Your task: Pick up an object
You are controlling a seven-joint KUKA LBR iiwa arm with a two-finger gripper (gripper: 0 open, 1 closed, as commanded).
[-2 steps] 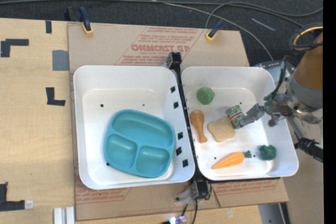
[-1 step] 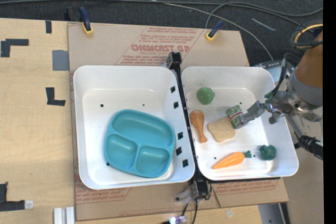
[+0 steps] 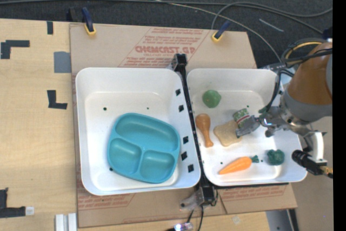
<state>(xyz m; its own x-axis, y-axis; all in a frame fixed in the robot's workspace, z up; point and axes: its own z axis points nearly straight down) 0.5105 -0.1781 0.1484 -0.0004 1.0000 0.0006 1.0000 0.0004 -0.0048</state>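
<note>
Resting on cardboard sheet (image 3: pixel 162 48) | white bins (image 3: pixel 86 84) | wooden bench (image 3: pixel 27 116)

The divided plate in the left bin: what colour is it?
The divided plate is light blue, a plain turquoise shade, seen clearly in the camera view.

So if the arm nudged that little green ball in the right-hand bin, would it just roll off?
Probably. The green ball looks round all over and lies apart from the other toys, so a push would likely send it rolling until it met the right bin wall. It looks small and light, and its curved sides might slip out of a pinch.
</note>
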